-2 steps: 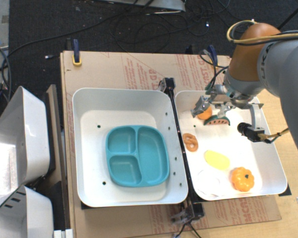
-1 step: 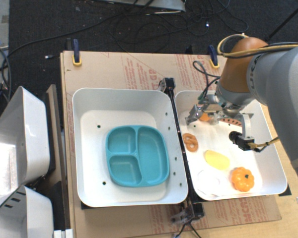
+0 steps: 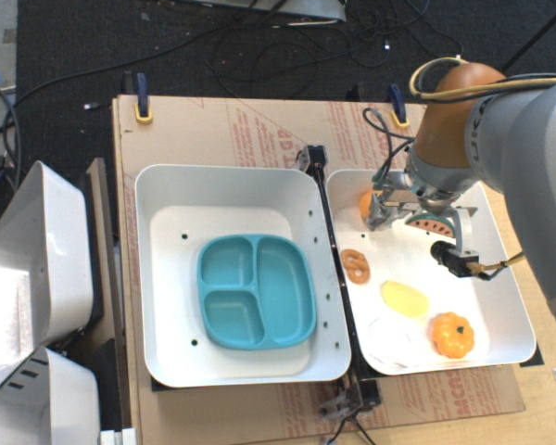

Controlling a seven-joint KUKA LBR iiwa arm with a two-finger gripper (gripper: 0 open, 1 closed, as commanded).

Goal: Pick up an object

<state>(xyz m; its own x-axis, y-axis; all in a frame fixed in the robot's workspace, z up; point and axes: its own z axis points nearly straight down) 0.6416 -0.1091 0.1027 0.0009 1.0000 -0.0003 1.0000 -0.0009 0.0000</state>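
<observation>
Pumpkin (image 3: pixel 451 334) in right bin (image 3: pixel 514 341); arm bent down over it, end effector (image 3: pixel 417 213) state unclear.

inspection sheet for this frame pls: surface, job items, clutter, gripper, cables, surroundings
Surface: cardboard-covered bench bearing a left bin and a right bin, side by side.
Job's things: in the right bin, a pretzel, a yellow piece, a small pumpkin, a white disc, a watermelon slice and an orange item partly hidden by the gripper.
Clutter: teal divided plate in the left bin.
Grippers: gripper low over the right bin's far left corner; finger state unclear.
Cables: black cables on the floor beyond the bench.
Surroundings: spare white bins stacked at left; clamps on the bench's far edge.
</observation>
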